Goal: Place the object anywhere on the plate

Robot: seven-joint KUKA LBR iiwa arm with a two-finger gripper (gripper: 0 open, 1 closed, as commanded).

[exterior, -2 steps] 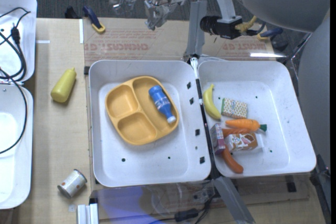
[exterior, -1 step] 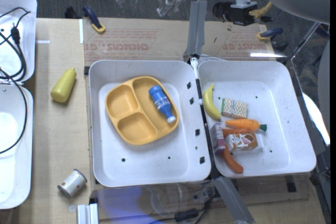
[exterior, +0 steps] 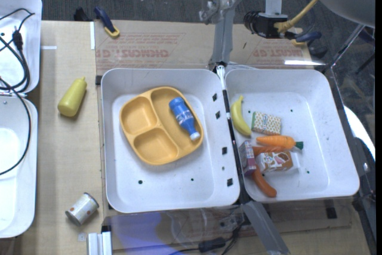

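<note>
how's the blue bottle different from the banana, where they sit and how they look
The blue bottle lies in the yellow plate in the left bin; the banana lies on the floor of the right bin, near its left wall. The bottle is blue with a white cap and straight-sided; the banana is yellow and curved. The bottle lies slanted, cap toward the lower right; the banana runs more up-and-down. Both lie flat on their sides.

A blue bottle (exterior: 184, 118) with a white cap lies tilted in the right compartment of the yellow divided plate (exterior: 143, 128), left bin.
</note>
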